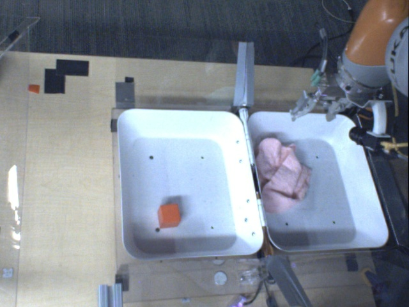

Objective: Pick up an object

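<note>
A crumpled pink cloth lies in the left half of the right bin. A small orange cube sits near the front of the left bin. My gripper hangs over the far rim of the right bin, above and to the right of the cloth. It is open, with nothing between its fingers.
A grey metal divider post stands at the back between the two bins. Cables and arm hardware crowd the right bin's far right corner. Black markers and a small orange tag lie on the wooden bench at the far left.
</note>
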